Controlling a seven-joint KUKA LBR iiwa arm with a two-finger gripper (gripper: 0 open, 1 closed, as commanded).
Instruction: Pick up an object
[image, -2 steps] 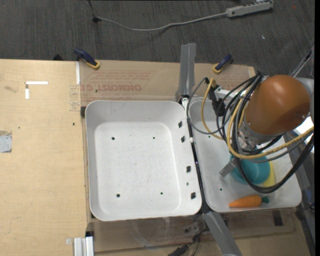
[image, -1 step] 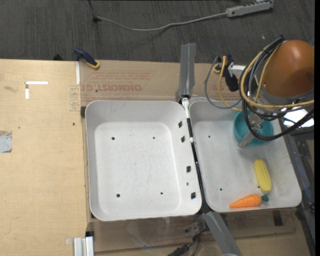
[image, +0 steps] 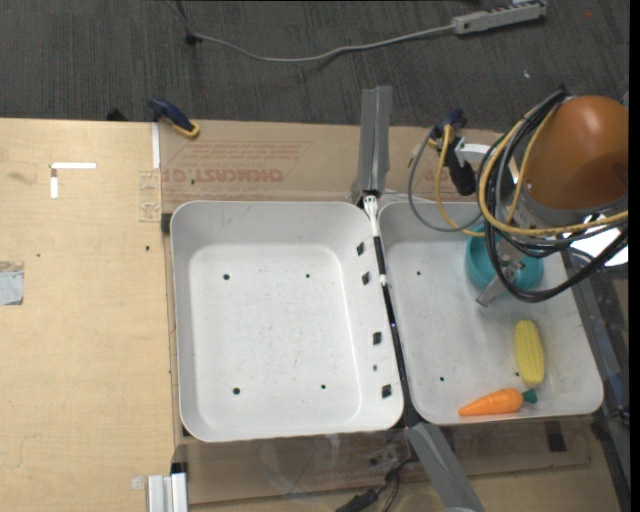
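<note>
Below the gripper (image: 497, 285), at five o'clock, the corn (image: 529, 351) lies lengthwise twelve-to-six in the right bin (image: 440, 330); grip state cannot be told.

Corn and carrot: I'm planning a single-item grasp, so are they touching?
Apart. The camera view shows white bin floor between the corn and the carrot.

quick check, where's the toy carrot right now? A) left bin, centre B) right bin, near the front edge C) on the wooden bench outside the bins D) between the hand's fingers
B: the toy carrot lies on the floor of the right bin by its front wall, just below the toy corn cob, well clear of the arm.
</note>
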